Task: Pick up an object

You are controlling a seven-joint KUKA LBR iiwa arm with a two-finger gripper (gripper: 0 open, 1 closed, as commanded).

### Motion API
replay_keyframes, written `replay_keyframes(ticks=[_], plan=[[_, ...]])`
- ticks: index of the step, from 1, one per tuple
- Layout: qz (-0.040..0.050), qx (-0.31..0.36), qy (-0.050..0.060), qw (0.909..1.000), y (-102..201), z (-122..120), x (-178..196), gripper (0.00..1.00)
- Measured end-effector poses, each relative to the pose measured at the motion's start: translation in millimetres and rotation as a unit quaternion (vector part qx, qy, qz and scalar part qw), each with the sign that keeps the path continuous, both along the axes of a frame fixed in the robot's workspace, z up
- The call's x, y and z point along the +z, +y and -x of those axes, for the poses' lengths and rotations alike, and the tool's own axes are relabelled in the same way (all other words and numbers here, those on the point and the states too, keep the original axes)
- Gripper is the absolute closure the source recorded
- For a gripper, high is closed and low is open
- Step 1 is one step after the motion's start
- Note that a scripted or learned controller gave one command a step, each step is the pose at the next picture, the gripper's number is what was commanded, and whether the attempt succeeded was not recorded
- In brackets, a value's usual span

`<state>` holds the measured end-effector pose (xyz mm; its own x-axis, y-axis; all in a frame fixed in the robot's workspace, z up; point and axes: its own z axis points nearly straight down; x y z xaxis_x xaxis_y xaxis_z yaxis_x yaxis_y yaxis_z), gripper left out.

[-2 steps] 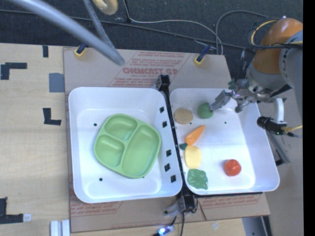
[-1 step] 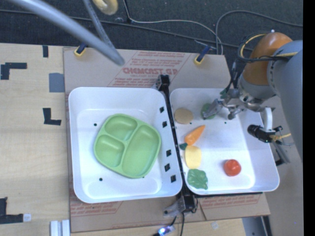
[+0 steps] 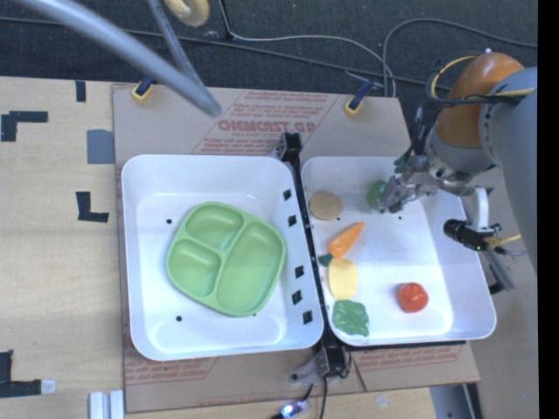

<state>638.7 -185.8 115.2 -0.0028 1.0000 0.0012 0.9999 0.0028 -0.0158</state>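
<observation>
My gripper (image 3: pixel 390 194) is low over the back of the right bin (image 3: pixel 454 260), reaching in from the right. A small dark green object (image 3: pixel 376 195) lies right at its tip, touching or partly under it. I cannot tell whether it is gripped. In the same bin, left of the gripper, a tan round piece (image 3: pixel 326 205) rests by the divider. An orange carrot (image 3: pixel 346 238), a yellow piece (image 3: pixel 342 278) and a green leafy piece (image 3: pixel 350 318) lie in a row toward the front. A red tomato (image 3: pixel 412 297) sits at the front right.
The left bin (image 3: pixel 148 199) holds a green divided plate (image 3: pixel 227 258). A black divider (image 3: pixel 297 225) runs between the bins. Cables cross the dark floor behind the bench, and a grey pole (image 3: pixel 113 33) slants over the back left.
</observation>
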Motion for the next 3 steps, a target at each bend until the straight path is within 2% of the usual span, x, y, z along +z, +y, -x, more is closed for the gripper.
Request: replay_keyframes(ticks=[1,2,3], plan=[[0.0011,-0.001,-0.01,1.0,0,5,62,1.0],[0.0013,0.0,-0.01,0.9999,0,4,115,1.0],[0.0001,0.001,-0.007,1.0,46,21,104,1.0]])
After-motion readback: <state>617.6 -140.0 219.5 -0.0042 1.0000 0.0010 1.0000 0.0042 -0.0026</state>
